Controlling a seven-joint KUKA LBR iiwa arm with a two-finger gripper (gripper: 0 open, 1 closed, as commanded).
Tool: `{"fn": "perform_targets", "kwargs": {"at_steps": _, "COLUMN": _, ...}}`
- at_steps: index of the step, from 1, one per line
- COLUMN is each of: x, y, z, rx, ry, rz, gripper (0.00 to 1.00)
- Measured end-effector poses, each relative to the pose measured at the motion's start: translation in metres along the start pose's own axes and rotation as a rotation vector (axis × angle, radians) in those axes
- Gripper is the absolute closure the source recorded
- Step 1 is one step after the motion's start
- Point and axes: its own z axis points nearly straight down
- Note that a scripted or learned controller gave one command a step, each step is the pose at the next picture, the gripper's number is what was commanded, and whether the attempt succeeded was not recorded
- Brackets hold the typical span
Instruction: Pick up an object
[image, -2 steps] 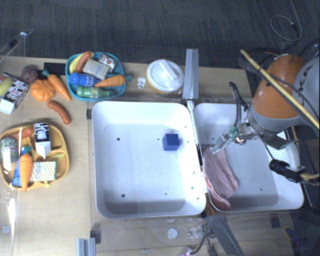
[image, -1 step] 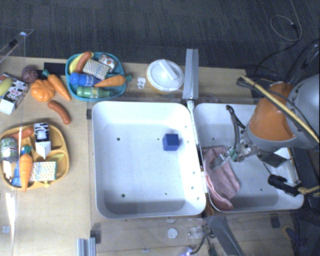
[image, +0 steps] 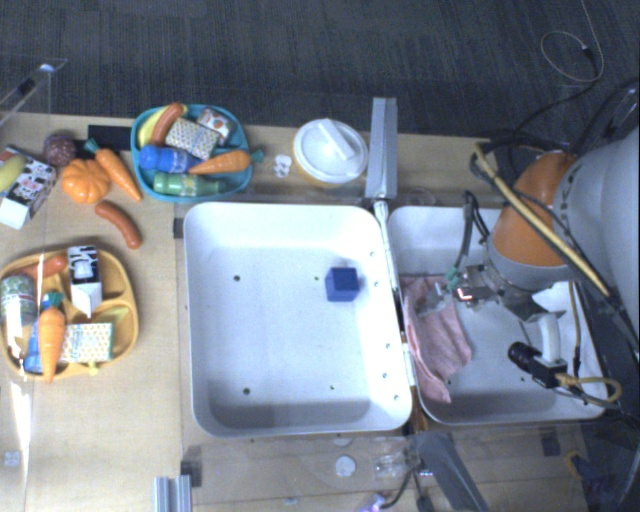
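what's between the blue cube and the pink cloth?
In the camera view: bare white floor of the left bin, then the two bins' adjoining rims. The blue cube is in the left bin, the pink cloth in the right bin.

Light is even and fairly bright, falling from overhead. The left bin (image: 290, 320) reads almost pure white, close to washed out, with only a soft grey shade gathered along its near inner wall. The blue block (image: 343, 283) in that bin throws a faint, short shadow. The dark carpet (image: 300, 40) beyond the worktop (image: 150, 420) stays dim and grainy. The whole frame is slightly soft; small print on the toy boxes left of the left bin cannot be read. The arm (image: 600, 220) right of that bin looks pale and blurred.
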Motion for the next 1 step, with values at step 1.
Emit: {"fn": "perform_targets", "kwargs": {"at_steps": 1, "x": -0.0292, "y": 0.0903, "z": 0.0021, "rx": -0.001, "ry": -0.002, "rz": -0.023, "gripper": 0.0}}
